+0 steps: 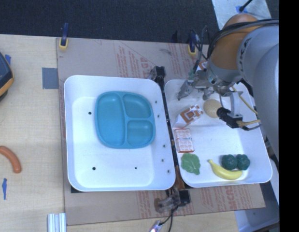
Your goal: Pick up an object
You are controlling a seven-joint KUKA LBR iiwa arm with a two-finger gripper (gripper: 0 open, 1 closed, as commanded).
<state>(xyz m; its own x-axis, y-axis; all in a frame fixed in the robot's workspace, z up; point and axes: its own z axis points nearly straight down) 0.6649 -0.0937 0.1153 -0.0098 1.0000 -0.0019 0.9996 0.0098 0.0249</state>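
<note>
My gripper (pixel 206 92) hangs over the far end of the right bin (pixel 255 144), under the orange band of the arm. Just below it lie a cream round object (pixel 211 108) and a small brown and white packet (pixel 191 113). I cannot tell whether the gripper touches either one. Further toward the front of that bin lie a red and white packet (pixel 183 140), a green leafy piece (pixel 191 163), a yellow banana (pixel 225 171) and a dark green broccoli (pixel 235 161).
The left bin (pixel 77 129) holds a blue divided plate (pixel 125 119). On the bench at the left lies an orange sausage (pixel 10 158). A dark device (pixel 1 74) sits at the far left edge. The arm covers the right bin's far right corner.
</note>
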